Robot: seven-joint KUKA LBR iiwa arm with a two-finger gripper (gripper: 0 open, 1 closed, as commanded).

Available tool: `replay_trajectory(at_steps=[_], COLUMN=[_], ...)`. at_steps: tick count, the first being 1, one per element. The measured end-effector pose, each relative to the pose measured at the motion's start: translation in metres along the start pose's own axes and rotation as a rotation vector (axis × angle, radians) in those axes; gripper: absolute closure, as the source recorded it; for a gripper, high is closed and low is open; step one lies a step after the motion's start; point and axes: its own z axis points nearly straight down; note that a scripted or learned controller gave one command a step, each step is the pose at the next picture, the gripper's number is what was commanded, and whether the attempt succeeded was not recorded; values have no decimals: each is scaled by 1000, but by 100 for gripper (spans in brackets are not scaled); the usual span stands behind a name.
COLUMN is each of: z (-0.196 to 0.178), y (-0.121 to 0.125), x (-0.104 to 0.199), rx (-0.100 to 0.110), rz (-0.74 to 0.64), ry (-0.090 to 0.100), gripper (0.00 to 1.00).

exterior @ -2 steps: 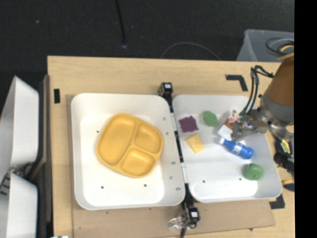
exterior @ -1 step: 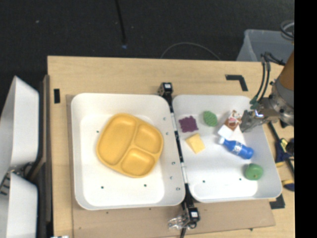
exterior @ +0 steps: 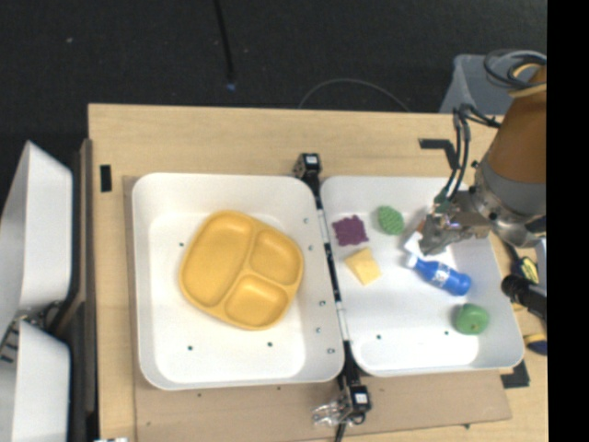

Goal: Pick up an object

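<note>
While no label reads, the gripper point(exterior: 431, 239) hangs beside the blue bottle point(exterior: 442, 275).

The tabletop point(exterior: 230, 141) is a light wooden board with a pale grain, and it lies under even, soft light without hard shadows. Around it the floor point(exterior: 138, 35) is very dark, almost black. A thin dark cable point(exterior: 221, 26) runs across this floor toward the upper edge. At the left side stand two white box-like pieces point(exterior: 37, 238), one behind the other, partly cut by the frame.
</note>
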Motion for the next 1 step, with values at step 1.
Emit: replay_trajectory(at_steps=[1], z=[12], y=[0], x=[56], rx=[0], rz=[-2], ry=[1], gripper=[100])
